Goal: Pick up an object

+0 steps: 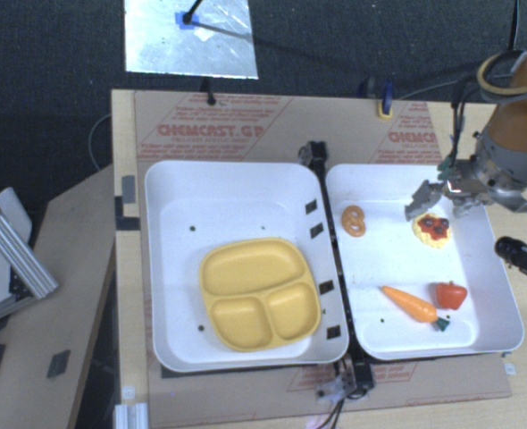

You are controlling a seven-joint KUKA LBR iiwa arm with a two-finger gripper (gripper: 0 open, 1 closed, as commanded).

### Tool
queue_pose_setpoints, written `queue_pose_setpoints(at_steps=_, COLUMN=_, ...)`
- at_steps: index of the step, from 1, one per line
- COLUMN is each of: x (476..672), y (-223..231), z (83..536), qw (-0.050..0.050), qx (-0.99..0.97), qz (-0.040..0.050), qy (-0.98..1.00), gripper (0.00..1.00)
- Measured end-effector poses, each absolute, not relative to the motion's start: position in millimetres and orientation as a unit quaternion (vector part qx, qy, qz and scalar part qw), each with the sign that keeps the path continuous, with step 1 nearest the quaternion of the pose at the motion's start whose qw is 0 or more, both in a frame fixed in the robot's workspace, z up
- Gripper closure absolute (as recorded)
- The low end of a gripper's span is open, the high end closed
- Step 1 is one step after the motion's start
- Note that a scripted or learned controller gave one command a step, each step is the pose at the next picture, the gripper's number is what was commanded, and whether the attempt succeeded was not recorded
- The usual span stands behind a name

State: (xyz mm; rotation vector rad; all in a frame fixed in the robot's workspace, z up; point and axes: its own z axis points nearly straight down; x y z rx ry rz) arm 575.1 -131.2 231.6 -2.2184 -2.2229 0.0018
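The right bin point(491, 248) holds a small yellow pastry with red topping point(431, 231), a brown pretzel point(354, 221), an orange carrot point(409, 304) and a red pepper point(449, 295). My gripper point(442, 206) reaches in from the right and hovers over the far side of the bin, just above the pastry. Its fingers point(419, 204) are spread open with nothing between them. The pretzel lies to the gripper's left. The carrot and the pepper lie near the front edge.
The left bin point(170, 239) holds a yellow three-compartment tray point(259, 291). A black divider with clips point(328, 239) runs between the bins. A silver sheet point(190, 25) lies beyond the bench at the back.
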Motion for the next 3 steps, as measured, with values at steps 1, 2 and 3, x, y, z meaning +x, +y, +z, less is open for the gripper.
queue_pose_setpoints(at_steps=1, x=568.7, y=-124, z=185, qw=0.001, qx=-0.706, qz=0.0007, qy=-0.708, gripper=0.00)
queue_pose_setpoints(at_steps=2, x=577.3, y=-129, z=134, qw=0.001, qx=-0.707, qz=0.0008, qy=-0.707, gripper=0.00)
queue_pose_setpoints(at_steps=3, x=578.8, y=-129, z=148, qw=-0.002, qx=-0.707, qz=-0.0007, qy=-0.708, gripper=1.00)
